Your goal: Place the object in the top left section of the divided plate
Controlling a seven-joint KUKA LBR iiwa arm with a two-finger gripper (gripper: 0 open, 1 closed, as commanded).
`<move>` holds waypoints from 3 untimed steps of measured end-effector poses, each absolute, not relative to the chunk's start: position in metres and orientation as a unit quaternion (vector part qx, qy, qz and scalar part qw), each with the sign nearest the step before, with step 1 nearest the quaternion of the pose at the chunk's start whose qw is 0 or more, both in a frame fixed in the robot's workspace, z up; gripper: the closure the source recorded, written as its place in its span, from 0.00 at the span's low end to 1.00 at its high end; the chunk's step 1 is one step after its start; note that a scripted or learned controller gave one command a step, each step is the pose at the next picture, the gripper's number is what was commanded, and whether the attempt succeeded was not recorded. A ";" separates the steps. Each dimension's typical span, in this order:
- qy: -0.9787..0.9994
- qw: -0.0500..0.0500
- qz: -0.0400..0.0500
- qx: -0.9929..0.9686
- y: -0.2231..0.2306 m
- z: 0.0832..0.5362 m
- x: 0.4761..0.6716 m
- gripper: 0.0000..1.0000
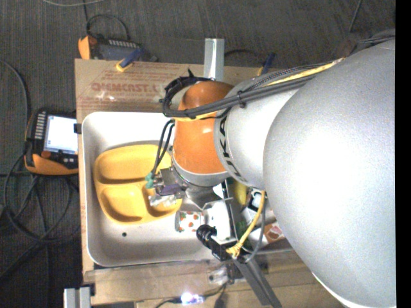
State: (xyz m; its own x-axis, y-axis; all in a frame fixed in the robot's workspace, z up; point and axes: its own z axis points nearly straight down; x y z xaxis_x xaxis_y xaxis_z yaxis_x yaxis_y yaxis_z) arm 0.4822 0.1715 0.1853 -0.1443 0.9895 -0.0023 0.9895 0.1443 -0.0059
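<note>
Camera view, looking down on the bench: the arm (308, 172) sweeps in from the right and takes up most of the picture, its orange band (199, 136) sitting right over the middle of the left bin (96, 191). In that bin lies the yellow divided plate (125, 185), and you can see a ridge splitting it into an upper pocket and a lower pocket on its left side; the plate's right part runs under the wrist and is hidden.

Below the band, the gripper (168, 194) hangs over the plate's right edge, cables and a small green fitting crowding it. Whether it is released or clenched, I cannot tell — the wrist body covers it from this angle.

Now the object: there is a small white piece with reddish dots (187, 221) just below the wrist, near the plate's lower right rim, on the bin floor or just above it. That may be the thing to be placed, but I can't say for sure, and nothing shows it gripped. The visible pockets of the plate look bare.

My read: this is the placing step, not yet done — the wrist is over the plate but no item sits in a section. The next move calls for shifting toward the far left pocket, settling low over it, and letting go inside the ridge, clear of the rim.
</note>
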 end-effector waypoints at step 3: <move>-0.942 -0.001 0.001 -0.335 0.166 0.293 0.523 1.00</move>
State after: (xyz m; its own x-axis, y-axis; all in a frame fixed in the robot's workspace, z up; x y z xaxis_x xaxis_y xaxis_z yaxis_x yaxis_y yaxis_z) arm 0.5225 0.1657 0.2930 -0.7754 0.6315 -0.0021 0.6315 0.7754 -0.0021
